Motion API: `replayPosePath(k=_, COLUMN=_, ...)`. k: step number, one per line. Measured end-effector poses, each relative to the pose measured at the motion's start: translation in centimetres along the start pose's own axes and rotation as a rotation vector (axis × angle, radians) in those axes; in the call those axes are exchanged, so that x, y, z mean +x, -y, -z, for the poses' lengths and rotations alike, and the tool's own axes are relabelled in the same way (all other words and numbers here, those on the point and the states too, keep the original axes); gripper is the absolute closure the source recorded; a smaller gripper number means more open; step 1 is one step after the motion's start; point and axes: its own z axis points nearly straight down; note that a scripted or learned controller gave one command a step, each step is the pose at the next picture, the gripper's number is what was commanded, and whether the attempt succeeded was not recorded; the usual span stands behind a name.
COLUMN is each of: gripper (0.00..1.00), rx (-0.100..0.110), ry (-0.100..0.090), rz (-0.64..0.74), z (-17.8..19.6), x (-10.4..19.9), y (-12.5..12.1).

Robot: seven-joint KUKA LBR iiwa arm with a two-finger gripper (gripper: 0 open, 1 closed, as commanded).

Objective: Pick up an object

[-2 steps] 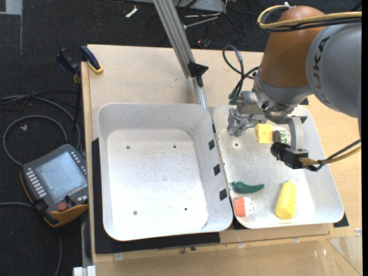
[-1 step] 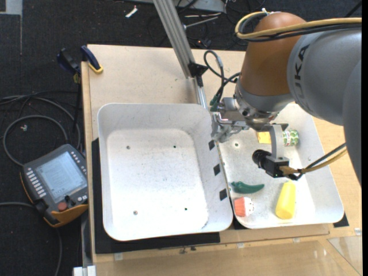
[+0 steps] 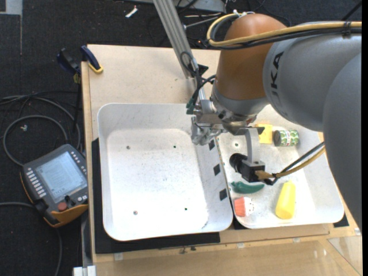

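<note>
Grey arm [image 3: 310,79] with an orange band, reaching in from the view's right. The gripper [image 3: 200,135] is low over the shared wall between the left bin [image 3: 103,119] and the right bin [image 3: 336,211]. Whether the gripper is open or closed cannot be told from this angle.

Objects for picking, all in the right bin and all apart from the gripper:
- yellow flat piece [image 3: 265,134], level with the gripper, to its right;
- green-and-white jar [image 3: 286,137], on its side, just beyond the flat piece;
- green curved piece [image 3: 247,187], right of the gripper and nearer the camera;
- orange-and-white piece [image 3: 241,207], just below the green one;
- yellow block [image 3: 286,200], farthest right, near the bin's front rim.

Teach pendant [image 3: 54,183] on the floor, well left of the gripper.
</note>
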Motion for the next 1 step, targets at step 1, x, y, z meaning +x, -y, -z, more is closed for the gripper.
replayPosePath(k=1, gripper=0.0, rx=0.0, ry=0.002, rz=-0.008, z=0.02, x=-0.37, y=-0.05)
